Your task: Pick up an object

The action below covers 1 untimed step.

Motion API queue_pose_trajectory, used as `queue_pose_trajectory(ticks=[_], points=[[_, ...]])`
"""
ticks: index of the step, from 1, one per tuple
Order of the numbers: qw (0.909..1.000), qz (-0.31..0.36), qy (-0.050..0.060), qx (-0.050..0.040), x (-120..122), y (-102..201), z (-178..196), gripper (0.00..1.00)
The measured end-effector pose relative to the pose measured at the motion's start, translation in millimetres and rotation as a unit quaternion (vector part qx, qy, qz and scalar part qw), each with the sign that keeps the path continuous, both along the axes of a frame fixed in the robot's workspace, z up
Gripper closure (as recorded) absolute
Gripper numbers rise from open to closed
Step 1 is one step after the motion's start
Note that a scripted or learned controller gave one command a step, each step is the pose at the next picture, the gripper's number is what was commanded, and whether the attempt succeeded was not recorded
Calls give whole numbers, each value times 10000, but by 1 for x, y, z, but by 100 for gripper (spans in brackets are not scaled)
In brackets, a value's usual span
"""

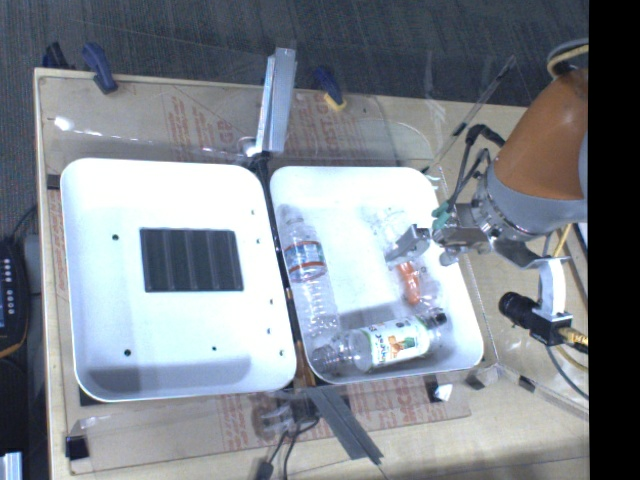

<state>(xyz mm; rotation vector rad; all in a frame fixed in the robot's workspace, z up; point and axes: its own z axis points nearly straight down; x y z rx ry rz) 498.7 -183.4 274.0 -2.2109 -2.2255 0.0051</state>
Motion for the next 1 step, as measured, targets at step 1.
queue_pose_trajectory(ticks=[1], points=[[9984,563,-24,-9,-22,-1,24,0]])
